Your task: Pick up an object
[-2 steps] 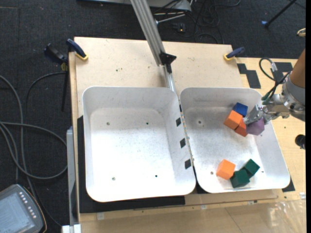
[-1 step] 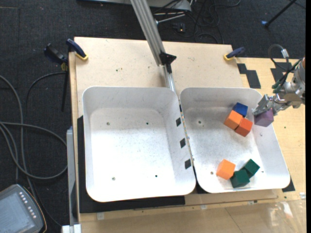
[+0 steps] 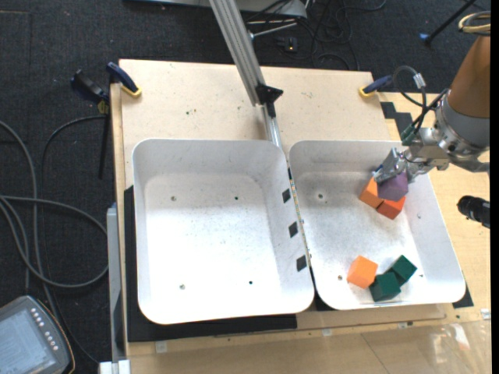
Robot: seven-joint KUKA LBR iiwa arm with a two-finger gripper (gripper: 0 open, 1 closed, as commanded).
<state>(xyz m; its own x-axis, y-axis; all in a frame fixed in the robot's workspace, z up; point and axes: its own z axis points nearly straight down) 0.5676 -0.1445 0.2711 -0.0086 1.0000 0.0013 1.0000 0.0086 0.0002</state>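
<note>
My gripper (image 3: pixel 395 171) reaches in from the right over the far right part of the right bin (image 3: pixel 331 224). A small purple block (image 3: pixel 396 186) sits right at its tip, touching or nearly touching it. I cannot tell whether the block is gripped. Directly under and beside the purple block lies an orange block (image 3: pixel 378 196), resting on the bin floor. At the bin's near edge lie another orange block (image 3: pixel 362 272) and two dark green blocks (image 3: pixel 403 268) (image 3: pixel 385 287), all close together.
The left bin (image 3: pixel 156 209) stands beside the right one, and their rims meet along the middle. A metal pole (image 3: pixel 238 37) slants across the bench from the top. Blue-and-yellow clamps (image 3: pixel 122 79) (image 3: pixel 375 86) hold the board's far corners.
</note>
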